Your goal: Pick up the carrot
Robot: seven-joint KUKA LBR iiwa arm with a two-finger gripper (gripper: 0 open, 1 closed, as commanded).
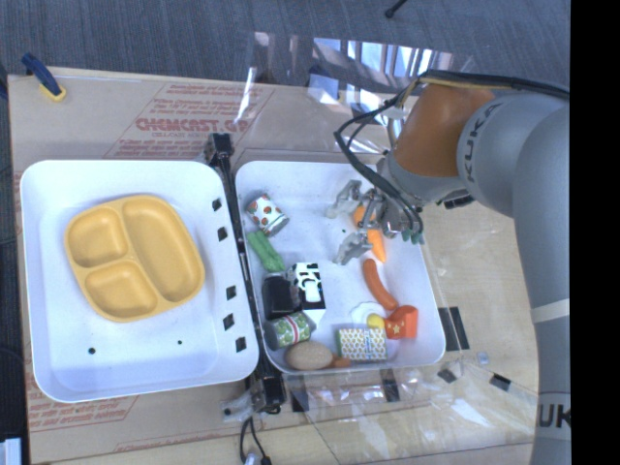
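My claw is spread over the right bin on the worktop, its fingers either side of the carrot, which lies near the bin's right wall. Just below it lies a sausage; the left bin carries a yellow tray.
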